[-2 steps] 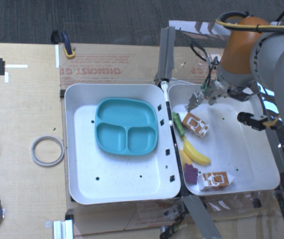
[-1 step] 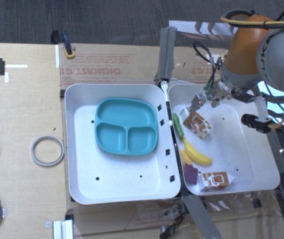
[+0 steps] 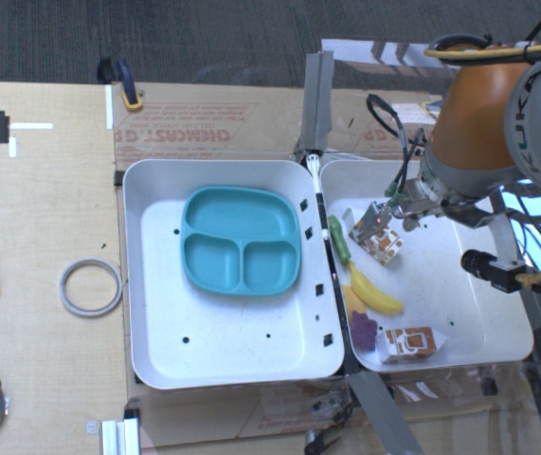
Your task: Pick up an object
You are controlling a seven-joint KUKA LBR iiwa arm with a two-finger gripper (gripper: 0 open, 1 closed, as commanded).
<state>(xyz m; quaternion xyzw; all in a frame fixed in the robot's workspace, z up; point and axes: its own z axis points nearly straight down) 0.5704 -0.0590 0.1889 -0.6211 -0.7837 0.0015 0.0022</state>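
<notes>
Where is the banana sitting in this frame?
The banana lies in the right bin, near its left wall, just below the green vegetable and above the purple item.

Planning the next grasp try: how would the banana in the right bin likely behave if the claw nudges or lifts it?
The banana lies flat, curved, against the green vegetable, so a nudge would probably pivot it rather than roll it. Its smooth, tapering skin may slip from a pinch near an end. It looks soft enough to bruise.

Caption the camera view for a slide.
Arm's claw over a small carton in the right bin; teal plate in the left bin.
</notes>
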